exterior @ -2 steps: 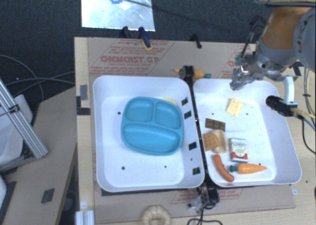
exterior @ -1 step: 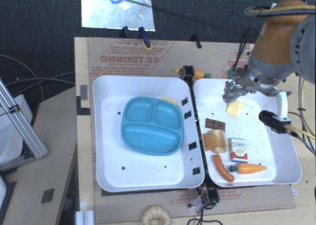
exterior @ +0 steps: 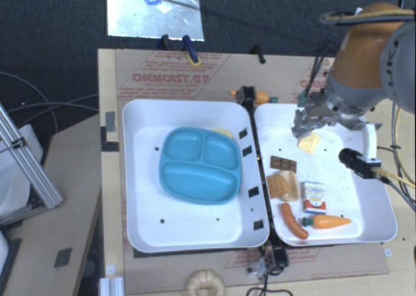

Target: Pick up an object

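Note:
My gripper (exterior: 304, 125) hangs low over the back of the right bin (exterior: 383, 213), reaching in from the upper right. A pale yellow cheese slice (exterior: 309, 143) lies just below and in front of its tip, touching or nearly touching it. Further forward in the same bin lie a brown chocolate bar (exterior: 283, 164), a bread piece (exterior: 284, 186), a small red and white carton (exterior: 314, 197), a red sausage (exterior: 292, 220) and an orange carrot (exterior: 330, 222).
The left bin (exterior: 140, 223) holds a blue divided plate (exterior: 200, 164) with a yellowish item (exterior: 224, 133) peeking out behind it. A black divider with clips (exterior: 255, 158) runs between the bins. A black fitting (exterior: 354, 160) on the arm juts over the right bin's right side.

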Robot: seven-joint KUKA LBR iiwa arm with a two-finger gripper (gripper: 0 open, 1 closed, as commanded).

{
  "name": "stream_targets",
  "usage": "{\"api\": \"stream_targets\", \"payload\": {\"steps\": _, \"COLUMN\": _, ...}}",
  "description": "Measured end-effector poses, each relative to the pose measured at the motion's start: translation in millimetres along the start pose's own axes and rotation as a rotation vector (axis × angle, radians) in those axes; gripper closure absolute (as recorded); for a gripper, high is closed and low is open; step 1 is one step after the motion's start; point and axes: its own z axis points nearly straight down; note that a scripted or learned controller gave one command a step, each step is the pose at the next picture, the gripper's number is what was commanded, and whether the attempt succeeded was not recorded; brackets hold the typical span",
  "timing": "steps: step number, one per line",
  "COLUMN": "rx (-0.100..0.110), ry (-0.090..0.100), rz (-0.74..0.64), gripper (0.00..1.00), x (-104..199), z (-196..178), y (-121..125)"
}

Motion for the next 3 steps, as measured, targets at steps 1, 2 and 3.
{"api": "stream_targets", "payload": {"steps": 1, "rx": 0.001, "ry": 0.0, "rz": 0.003, "gripper": 1.0, "x": 0, "z": 1, "y": -7}}
{"api": "stream_targets", "payload": {"steps": 2, "rx": 0.001, "ry": 0.0, "rz": -0.001, "gripper": 1.0, "x": 18, "z": 9, "y": -3}}
{"api": "stream_targets", "payload": {"steps": 3, "rx": 0.0, "ry": 0.0, "rz": 0.003, "gripper": 1.0, "x": 9, "z": 12, "y": -7}}
